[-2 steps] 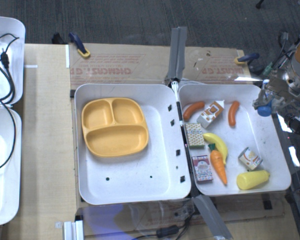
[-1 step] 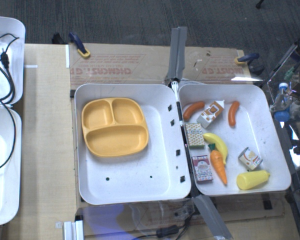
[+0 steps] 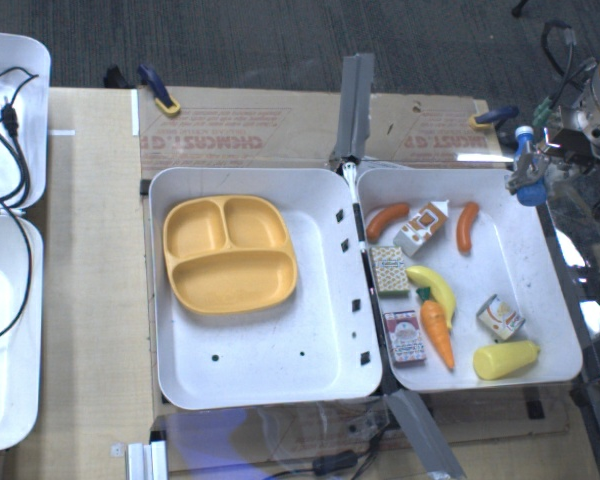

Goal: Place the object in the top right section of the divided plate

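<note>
Meanwhile, divided plate (image 3: 230, 254) beside toy-filled bin (image 3: 540, 298)

divided plate (image 3: 230, 255) in left bin (image 3: 270, 368) | carrot (image 3: 438, 335), banana (image 3: 435, 290), sausages (image 3: 386, 221) in right bin (image 3: 525, 258) | bins side by side on tabletop (image 3: 90, 268)

even overhead light, soft shadows, slightly grainy sharpness.

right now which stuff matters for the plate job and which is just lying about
Job:
divided plate, top right section
pincer
toy food in right bin: carrot, banana

Lying about:
clamps
cables
</note>
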